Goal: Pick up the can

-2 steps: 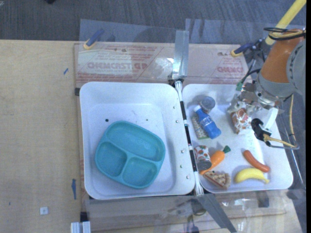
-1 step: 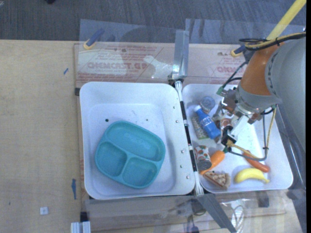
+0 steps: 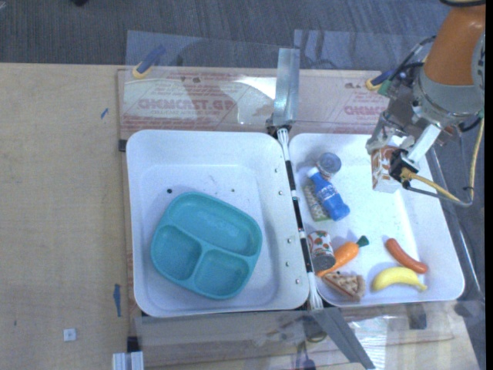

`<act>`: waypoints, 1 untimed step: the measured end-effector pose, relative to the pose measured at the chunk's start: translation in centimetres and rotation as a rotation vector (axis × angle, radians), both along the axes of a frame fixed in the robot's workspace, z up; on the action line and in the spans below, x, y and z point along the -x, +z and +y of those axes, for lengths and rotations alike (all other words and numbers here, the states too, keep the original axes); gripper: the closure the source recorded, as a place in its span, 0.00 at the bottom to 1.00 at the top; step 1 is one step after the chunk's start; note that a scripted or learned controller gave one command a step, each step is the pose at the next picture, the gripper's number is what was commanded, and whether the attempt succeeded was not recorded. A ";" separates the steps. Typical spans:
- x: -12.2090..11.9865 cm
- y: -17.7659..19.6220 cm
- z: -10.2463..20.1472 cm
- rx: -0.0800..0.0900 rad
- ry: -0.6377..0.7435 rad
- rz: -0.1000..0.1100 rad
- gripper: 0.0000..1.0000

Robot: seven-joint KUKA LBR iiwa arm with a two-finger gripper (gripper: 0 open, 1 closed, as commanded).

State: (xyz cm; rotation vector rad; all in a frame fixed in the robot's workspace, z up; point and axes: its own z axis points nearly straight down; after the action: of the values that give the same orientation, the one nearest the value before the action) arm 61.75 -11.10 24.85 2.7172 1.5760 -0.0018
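Grey arm with orange band enters from upper right; gripper [image 3: 387, 163] low over right white plastic bin [image 3: 451, 245], clamped on small printed carton [image 3: 382, 169]. Small round metal can [image 3: 330, 163] left of gripper, apart, beside glossy blue bottle [image 3: 328, 196].
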 end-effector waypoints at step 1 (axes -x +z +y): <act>-4.9 -6.5 6.7 0.000 -0.230 0.000 1.00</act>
State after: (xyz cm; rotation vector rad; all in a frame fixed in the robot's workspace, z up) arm 66.63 -4.43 18.40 2.8802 1.2540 -0.0027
